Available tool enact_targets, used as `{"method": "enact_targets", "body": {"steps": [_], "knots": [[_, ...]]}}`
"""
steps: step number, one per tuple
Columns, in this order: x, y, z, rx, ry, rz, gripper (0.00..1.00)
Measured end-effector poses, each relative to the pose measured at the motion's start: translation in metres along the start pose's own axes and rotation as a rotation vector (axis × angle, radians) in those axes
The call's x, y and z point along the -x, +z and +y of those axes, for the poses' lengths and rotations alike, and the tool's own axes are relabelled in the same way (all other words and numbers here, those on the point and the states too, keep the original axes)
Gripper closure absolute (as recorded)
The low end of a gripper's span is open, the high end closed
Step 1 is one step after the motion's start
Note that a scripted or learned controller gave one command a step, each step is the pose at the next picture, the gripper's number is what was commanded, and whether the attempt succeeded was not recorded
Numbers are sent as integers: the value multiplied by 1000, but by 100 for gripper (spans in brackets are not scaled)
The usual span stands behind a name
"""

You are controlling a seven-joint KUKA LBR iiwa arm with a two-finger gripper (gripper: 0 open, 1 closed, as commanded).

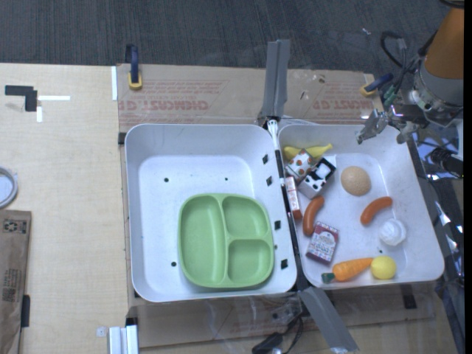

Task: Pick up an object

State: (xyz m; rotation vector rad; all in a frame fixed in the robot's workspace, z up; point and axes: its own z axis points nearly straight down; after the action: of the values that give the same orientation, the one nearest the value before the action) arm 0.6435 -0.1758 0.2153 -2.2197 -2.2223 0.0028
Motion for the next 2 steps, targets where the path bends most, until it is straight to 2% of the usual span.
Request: {"method": "enact_targets", "body": {"steps": [1, 2], "knots": [[17, 124, -50, 1, -185, 1, 0], [40, 124, -114, -1, -231, 10, 0]]}}
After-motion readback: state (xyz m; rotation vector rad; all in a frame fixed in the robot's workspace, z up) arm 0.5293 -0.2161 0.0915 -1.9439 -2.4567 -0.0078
